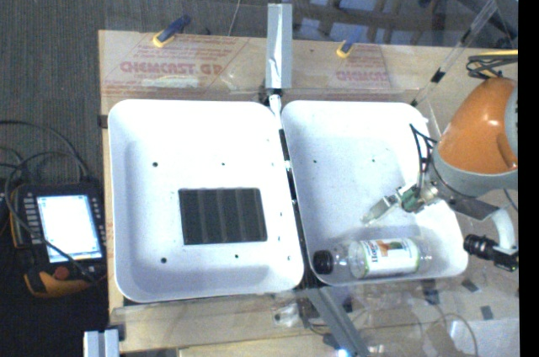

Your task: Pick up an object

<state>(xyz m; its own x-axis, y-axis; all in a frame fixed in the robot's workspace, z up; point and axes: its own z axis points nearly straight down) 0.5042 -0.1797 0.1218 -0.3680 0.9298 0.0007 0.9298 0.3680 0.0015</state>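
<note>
Hovering over the right bin [337,128], the gripper [389,205] sits just above the bottle [375,258], which lies on its side along the bin's near wall, cap pointing left; whether the gripper is open or closed, I cannot tell.

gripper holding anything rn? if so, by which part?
Nothing held. The gripper hangs over the right bin, its fingers bare. The bottle lies on its side near the bin's front edge, apart from the gripper.

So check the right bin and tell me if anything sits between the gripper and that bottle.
Nothing visible does. The gripper hangs over bare white floor of the right bin, and the bottle lies on its side just nearer the camera, along the near wall.
</note>
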